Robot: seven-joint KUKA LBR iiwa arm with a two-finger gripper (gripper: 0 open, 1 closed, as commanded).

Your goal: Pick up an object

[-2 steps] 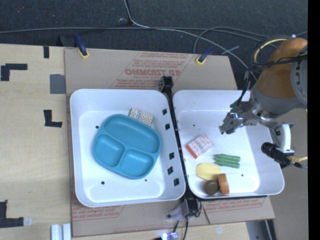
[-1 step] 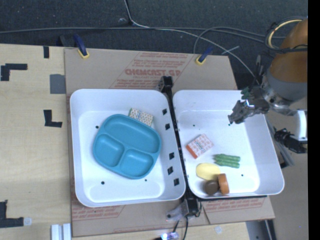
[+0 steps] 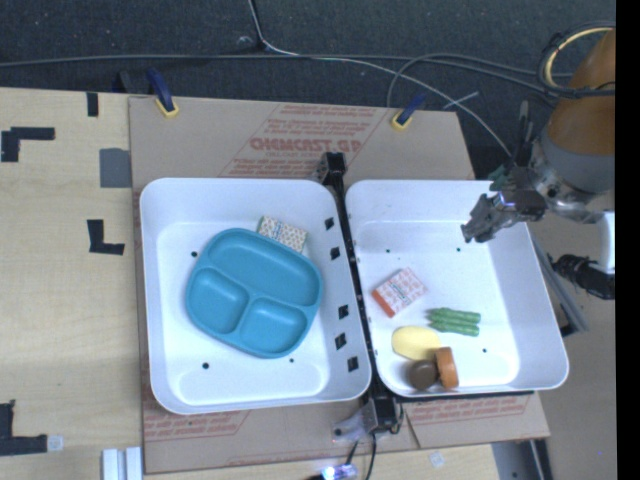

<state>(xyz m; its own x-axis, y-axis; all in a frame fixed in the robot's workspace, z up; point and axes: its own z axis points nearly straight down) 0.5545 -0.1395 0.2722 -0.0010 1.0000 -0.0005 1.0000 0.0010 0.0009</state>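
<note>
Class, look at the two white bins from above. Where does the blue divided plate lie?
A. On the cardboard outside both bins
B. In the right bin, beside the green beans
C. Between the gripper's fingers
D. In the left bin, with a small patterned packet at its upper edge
D: the blue divided plate lies in the left bin, and a small patterned packet sits at its upper edge.

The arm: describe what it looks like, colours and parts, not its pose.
The arm is a rounded grey body with an orange band above the wrist. Its end carries a small dark gripper with two short fingers. A black cable runs near its base at the right.
</note>
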